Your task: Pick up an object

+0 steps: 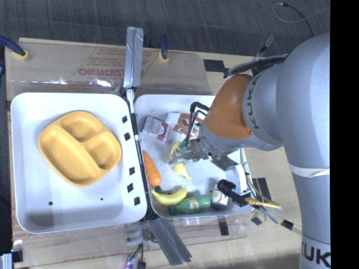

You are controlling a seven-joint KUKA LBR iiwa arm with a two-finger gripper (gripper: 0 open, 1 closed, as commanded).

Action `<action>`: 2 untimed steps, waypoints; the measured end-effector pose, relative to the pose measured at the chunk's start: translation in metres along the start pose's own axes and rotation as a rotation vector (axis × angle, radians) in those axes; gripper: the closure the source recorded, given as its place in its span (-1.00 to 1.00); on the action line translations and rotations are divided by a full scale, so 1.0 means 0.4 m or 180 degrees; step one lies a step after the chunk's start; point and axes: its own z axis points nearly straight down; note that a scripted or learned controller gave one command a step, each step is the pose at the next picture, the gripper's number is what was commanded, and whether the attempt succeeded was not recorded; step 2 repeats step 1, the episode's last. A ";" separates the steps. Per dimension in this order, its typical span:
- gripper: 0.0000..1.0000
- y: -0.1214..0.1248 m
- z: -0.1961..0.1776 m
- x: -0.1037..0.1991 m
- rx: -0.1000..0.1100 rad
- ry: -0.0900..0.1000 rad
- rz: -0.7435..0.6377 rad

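1. Gripper point(185, 150) low in right bin point(147, 110), over yellow-green scrap point(180, 170); jaws' state: can't tell, wrist blocks view.
2. Risk: clutter nearby, carrot point(152, 170) and small cartons point(155, 128) close, may nudge neighbours or close on nothing.

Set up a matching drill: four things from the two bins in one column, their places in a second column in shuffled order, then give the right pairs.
Things:
1. yellow tray
2. carrot
3. green bottle
4. banana

Places:
A. lying along the near wall of the right bin, beside the banana
B. alone in the left bin
C. against the left wall of the right bin, about midway along
D. near left corner of the right bin, just below the carrot

Pairs: 1-B, 2-C, 3-A, 4-D
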 end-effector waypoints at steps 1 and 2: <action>1.00 0.016 -0.270 0.103 -0.0014 -0.0002 -0.0072; 1.00 0.016 -0.270 0.103 -0.0014 -0.0002 -0.0072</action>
